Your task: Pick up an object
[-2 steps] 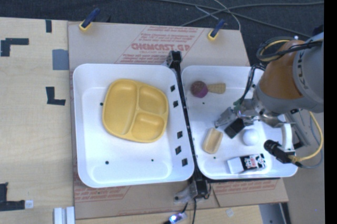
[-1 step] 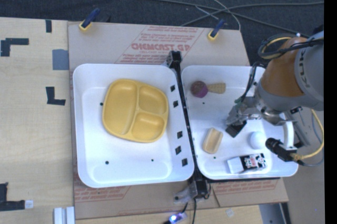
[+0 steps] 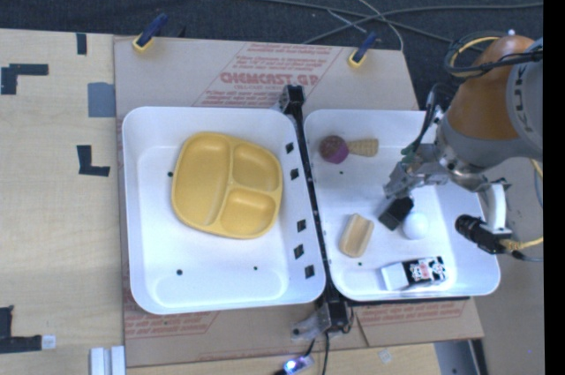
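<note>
In the right bin [image 3: 459, 283] lie several small objects: a purple ball on a tan cone [image 3: 345, 148] at the back left, a tan bread-like piece [image 3: 357, 235] near the middle, a white ball [image 3: 415, 225], and a black-and-white carton [image 3: 413, 273] at the front. My gripper [image 3: 397, 207] reaches in from the right and hovers low between the tan piece and the white ball, its dark tip just left of the ball. I see nothing held between the fingers.
The left bin [image 3: 146, 214] holds a yellow divided plate [image 3: 227, 184]. A black clip strip [image 3: 305, 188] joins the two bins. Cables run across the dark floor behind, and blue-yellow clamps [image 3: 151, 31] pin the cardboard at the back.
</note>
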